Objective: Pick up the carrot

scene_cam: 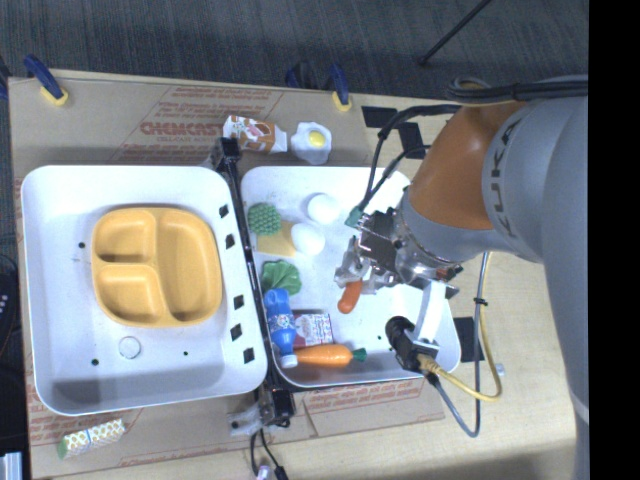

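The carrot (322,356), orange with a green stub at its right end, lies flat along the front wall of the right bin (385,183). My gripper (353,278) hangs over the middle of that bin, about a hand's width behind the carrot and slightly to its right. A small orange-red piece (348,298) sits right at the gripper's tip. Whether it is held or just lying below cannot be made out.
The right bin also holds two white eggs (322,208), a green knobbly item (265,218), a yellow piece (280,240), a green leafy item (281,275), a blue bottle (278,318) and a small carton (315,326). A yellow divided tray (158,265) lies in the left bin.
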You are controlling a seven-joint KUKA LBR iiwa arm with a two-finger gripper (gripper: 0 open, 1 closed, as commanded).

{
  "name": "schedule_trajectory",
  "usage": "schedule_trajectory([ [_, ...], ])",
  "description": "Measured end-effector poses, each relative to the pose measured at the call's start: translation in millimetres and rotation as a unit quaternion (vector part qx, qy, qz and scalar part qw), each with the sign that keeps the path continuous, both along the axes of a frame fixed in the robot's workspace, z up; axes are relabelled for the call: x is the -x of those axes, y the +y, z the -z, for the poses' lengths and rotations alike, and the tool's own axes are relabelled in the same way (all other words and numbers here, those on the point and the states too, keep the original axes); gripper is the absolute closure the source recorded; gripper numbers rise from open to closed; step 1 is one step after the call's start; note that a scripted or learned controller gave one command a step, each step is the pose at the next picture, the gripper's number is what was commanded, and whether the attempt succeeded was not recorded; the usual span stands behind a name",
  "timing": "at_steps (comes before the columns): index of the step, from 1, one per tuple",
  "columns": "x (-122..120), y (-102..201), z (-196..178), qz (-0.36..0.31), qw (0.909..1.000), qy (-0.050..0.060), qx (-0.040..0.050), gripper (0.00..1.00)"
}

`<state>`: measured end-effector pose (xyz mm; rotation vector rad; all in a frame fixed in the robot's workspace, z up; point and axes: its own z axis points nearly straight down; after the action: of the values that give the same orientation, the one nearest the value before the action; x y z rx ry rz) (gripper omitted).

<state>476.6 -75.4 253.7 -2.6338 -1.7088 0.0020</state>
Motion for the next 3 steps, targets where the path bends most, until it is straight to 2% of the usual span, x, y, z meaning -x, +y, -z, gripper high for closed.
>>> schedule_trajectory([
  [1, 0.3, 1.3, -49.1, 0.107, 0.9942, 0.001, 0.0000, 1.00],
  [2, -17.4, -20.6, 156.7, 0.131, 0.9914, -0.005, -0.0010, 1.00],
  [3, -13.4, -20.2, 162.4, 0.131, 0.9914, 0.001, -0.0003, 0.00],
])
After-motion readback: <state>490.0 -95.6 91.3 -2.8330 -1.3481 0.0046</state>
